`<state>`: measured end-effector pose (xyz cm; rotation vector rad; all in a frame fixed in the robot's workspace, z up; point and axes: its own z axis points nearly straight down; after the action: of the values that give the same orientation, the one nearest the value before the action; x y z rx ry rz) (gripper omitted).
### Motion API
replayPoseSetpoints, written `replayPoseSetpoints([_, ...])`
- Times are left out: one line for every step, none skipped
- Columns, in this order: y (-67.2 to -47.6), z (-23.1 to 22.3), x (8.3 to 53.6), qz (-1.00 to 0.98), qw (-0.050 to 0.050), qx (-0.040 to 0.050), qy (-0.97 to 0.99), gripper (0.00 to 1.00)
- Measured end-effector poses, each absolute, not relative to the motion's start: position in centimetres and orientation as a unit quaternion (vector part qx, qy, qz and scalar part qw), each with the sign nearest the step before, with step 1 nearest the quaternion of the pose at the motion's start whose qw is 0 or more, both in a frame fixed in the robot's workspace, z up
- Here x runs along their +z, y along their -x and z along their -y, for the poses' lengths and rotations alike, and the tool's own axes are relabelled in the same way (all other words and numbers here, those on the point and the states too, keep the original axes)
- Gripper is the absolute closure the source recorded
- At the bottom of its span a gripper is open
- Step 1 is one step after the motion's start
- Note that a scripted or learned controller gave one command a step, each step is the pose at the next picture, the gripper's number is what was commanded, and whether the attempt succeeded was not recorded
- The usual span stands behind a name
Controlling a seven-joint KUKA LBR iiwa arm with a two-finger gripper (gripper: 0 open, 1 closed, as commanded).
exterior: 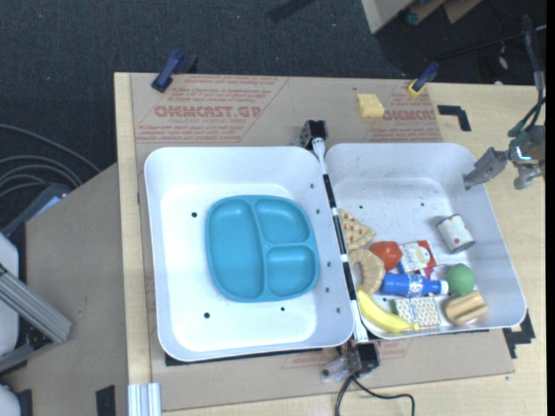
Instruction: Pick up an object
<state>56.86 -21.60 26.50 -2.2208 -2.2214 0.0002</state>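
The left bin (173, 232) holds a blue divided plate (262, 248), and the right bin (408, 167) carries the toys clustered in its near half: a banana (381, 315), a blue bottle (414, 285), a green ball (461, 277) and, a little apart and farther back, a small white can (453, 232). The gripper (501, 165) hovers at the right bin's far-right rim, so the can lies just near and left of it, its long axis slanting. Its state cannot be told, and nothing visible sits in it.
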Motion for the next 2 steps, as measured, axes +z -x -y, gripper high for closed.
replayPoseSetpoints([-55.1, 21.3, 14.5, 0.707, 0.001, 0.0004, 0.707, 0.00])
replayPoseSetpoints([-55.7, 11.7, 8.4, 0.707, 0.001, 0.0000, 0.707, 0.00])
